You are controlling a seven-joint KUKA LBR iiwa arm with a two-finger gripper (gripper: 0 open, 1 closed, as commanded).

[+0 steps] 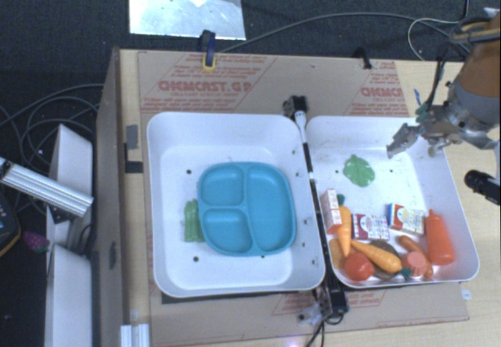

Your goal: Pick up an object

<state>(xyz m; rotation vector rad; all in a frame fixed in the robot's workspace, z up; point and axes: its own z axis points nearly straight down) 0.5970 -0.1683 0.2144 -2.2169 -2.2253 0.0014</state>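
I am viewing the desk (235,75) from above, with two white bins side by side on it. The arm (479,91) is reaching in from the right, and its gripper (415,136) is hanging over the upper right part of the right bin (462,204). I am seeing nothing between its fingers; how far apart they are standing I cannot tell at this resolution.

The objects are sitting in the right bin, most of them crowded along its near edge, well apart from the gripper. A green leaf (359,171) is lying alone near the bin's middle, the closest item to the gripper, below and to its left, not touching it. Further down, a carton (332,203) is lying against the bin's left wall, with a second carton (369,226) and a third carton (405,218) beside it in a row. A red bottle (439,237) is lying at the right end of the group. A carrot (379,256) is lying slantwise near the front, with a tomato (359,266) just beside it and a sausage (416,257) to its right.

The left bin (168,181) is holding a blue tray (245,208) with three compartments, and a green piece (192,222) is lying against the tray's left edge.
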